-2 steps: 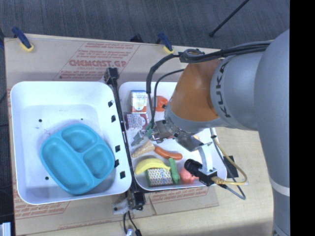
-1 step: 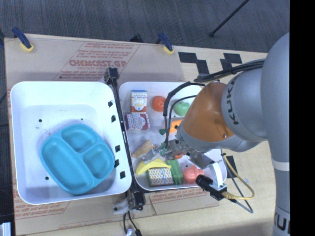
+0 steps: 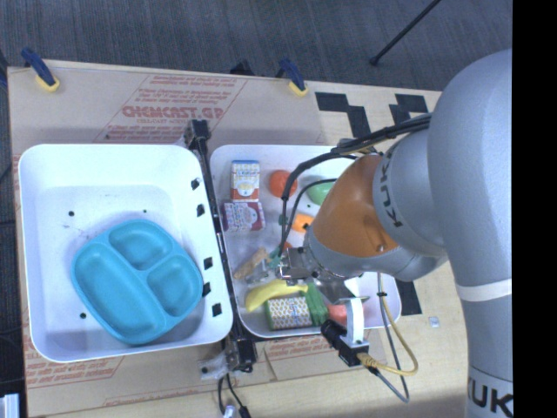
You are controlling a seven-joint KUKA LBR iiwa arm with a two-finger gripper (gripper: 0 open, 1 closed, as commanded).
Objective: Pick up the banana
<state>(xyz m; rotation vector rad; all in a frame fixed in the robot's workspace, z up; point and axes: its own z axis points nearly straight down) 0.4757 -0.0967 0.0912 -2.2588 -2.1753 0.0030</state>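
I am hanging my pincer (image 3: 300, 273) over the banana (image 3: 265, 294) in the right bin (image 3: 222, 159). I cannot tell its state. I should be going straight down.

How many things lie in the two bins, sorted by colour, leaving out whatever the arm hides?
Blue: 1, the divided plate in the left bin.
Yellow: 1, the banana.
Orange: 1, round fruit.
Green: 1, round piece.
Printed cartons and packets: 3.
Total: 7 visible; the right bin may hold more under the arm.
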